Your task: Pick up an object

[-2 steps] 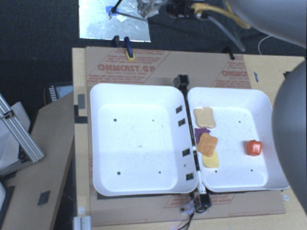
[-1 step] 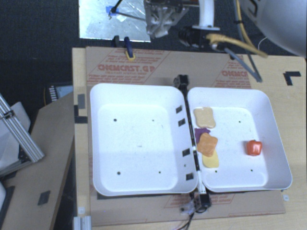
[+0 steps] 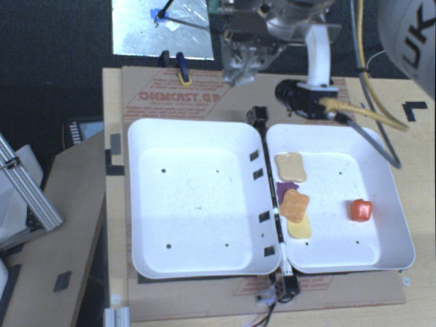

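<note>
The right bin holds a tan bread-like slice by its left wall. Below it lie a purple piece, an orange piece and a yellow piece, overlapping in a short column. A red pepper-like object lies apart toward the right. My gripper hangs high beyond the bins' far edge, over the cardboard, well away from every object.
The left bin sits beside the right one, joined by a black clipped divider. A blue and yellow clamp stands on the cardboard's far edge. An aluminium frame leans at the far left.
</note>
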You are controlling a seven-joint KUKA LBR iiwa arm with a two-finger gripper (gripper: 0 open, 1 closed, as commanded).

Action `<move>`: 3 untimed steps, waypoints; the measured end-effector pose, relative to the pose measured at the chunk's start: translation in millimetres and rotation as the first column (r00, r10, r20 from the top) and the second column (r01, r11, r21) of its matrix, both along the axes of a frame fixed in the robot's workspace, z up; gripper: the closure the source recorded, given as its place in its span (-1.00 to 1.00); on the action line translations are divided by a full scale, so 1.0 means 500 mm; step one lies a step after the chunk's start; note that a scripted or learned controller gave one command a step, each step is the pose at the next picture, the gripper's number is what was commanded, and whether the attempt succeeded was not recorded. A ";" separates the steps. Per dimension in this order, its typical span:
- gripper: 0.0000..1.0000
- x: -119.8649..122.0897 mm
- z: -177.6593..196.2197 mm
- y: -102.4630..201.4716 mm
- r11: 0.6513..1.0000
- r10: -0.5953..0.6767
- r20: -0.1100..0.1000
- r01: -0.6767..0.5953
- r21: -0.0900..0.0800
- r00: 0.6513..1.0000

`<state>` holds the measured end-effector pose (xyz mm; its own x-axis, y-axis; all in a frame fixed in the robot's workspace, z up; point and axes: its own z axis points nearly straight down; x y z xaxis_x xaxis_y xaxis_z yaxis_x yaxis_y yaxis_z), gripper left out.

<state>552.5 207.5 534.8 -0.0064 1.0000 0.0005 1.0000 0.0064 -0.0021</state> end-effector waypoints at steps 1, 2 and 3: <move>1.00 -0.077 0.001 -0.014 1.000 0.000 0.002 0.000 0.000 1.000; 1.00 -0.051 0.000 0.057 1.000 0.001 0.004 -0.001 0.001 1.000; -1.00 -0.052 0.000 0.054 1.000 -0.001 0.004 0.001 0.001 1.000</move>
<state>526.6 234.5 535.1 -0.0054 1.0000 0.0011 1.0000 0.0054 0.0019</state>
